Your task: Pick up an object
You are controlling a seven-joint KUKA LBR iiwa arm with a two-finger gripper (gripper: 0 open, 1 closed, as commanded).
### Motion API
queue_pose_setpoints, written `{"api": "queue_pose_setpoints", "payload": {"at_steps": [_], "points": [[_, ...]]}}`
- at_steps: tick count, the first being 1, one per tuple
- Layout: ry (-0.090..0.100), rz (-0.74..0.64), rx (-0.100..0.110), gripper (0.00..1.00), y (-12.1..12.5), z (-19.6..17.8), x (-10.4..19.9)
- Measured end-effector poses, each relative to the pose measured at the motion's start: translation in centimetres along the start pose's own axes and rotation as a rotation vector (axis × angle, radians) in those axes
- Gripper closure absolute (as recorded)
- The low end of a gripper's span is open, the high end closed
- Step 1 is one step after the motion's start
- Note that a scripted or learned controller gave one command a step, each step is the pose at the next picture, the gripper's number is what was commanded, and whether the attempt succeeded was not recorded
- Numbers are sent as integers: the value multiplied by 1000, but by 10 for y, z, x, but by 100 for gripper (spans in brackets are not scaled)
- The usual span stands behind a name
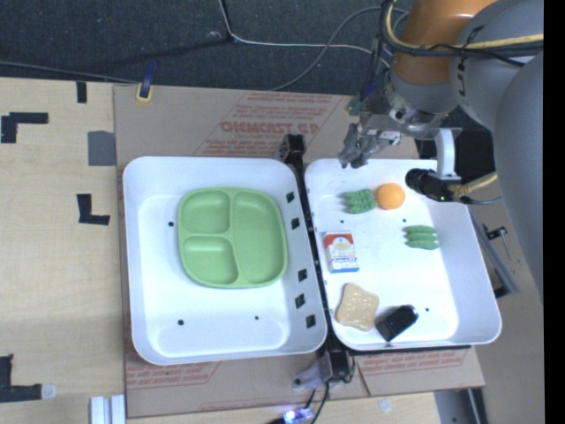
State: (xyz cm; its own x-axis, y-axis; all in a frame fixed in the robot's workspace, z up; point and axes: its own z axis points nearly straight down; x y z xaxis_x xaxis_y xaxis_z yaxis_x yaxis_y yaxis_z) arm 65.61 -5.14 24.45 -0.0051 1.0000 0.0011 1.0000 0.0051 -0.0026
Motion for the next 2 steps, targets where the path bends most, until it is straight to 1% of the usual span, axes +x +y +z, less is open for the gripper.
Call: {"api": "queue_pose_setpoints", "payload": {"at_steps": [1,2], "points": [[1,-2,-1,100,8,2,62],[0,-1,1,100,2,19,118]]}}
